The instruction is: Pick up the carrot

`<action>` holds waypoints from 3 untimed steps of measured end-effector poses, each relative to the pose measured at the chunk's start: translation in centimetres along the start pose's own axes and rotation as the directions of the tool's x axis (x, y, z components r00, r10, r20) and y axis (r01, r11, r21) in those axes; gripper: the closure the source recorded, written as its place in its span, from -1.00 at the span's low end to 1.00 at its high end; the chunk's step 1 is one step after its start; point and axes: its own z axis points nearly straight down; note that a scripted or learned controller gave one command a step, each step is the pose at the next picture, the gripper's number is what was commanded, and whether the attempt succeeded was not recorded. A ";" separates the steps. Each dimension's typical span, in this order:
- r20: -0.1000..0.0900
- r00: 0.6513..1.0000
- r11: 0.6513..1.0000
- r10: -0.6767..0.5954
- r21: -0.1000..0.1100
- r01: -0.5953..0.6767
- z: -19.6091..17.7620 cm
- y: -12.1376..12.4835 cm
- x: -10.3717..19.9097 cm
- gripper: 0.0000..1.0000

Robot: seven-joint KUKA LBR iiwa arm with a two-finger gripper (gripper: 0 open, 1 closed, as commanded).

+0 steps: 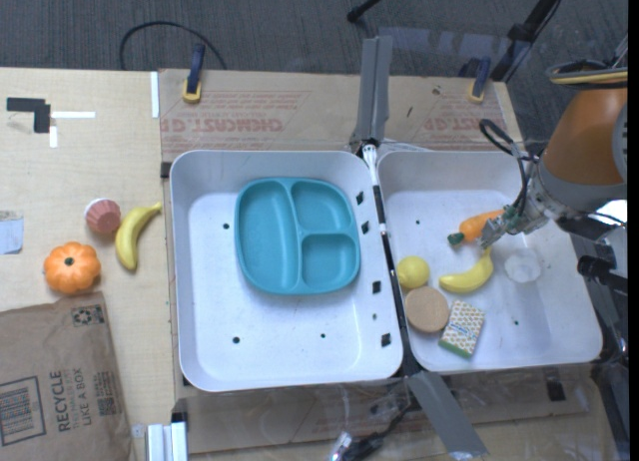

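Fingers (pixel 496 232) at carrot (pixel 477 226) (right bin (pixel 559 349)).

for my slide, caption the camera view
Gripper at the carrot in the right bin, beside banana and lemon.

Single fixed camera above bench, slanted down, both bins (pixel 190 279) framed.

the orange carrot's (pixel 477 225) right end is hidden behind the small metal gripper (pixel 502 228), whose fingers are too small to read.
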 end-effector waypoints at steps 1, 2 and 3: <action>-0.001 1.000 1.000 0.015 0.002 -0.015 -7.0 2.8 7.0 1.00; -0.002 1.000 1.000 0.000 0.002 0.000 0.9 -6.1 7.2 1.00; -0.001 0.993 0.993 0.115 0.003 -0.115 -10.4 -3.7 12.0 1.00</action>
